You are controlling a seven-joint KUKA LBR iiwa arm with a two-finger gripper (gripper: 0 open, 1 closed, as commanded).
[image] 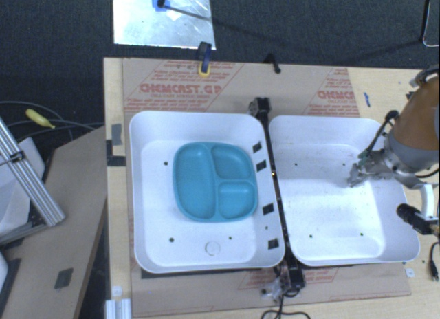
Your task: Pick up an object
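Note:
A blue plate (213,180) with three compartments lies flat in the middle of the left bin (155,139). The arm comes in at the right edge, and my gripper (357,173) hangs low over the right bin (323,235), near that bin's right wall. It is far to the right of the blue plate, with the bins' shared divider between them. The fingertips are small and dark against the white floor, and nothing visible sits between them.
Black clips (265,173) line the divider between the two bins. A small round mark (212,247) sits on the left bin's floor near its front wall. Brown cardboard (185,87) lies under both bins. A metal frame (27,180) stands at the far left.

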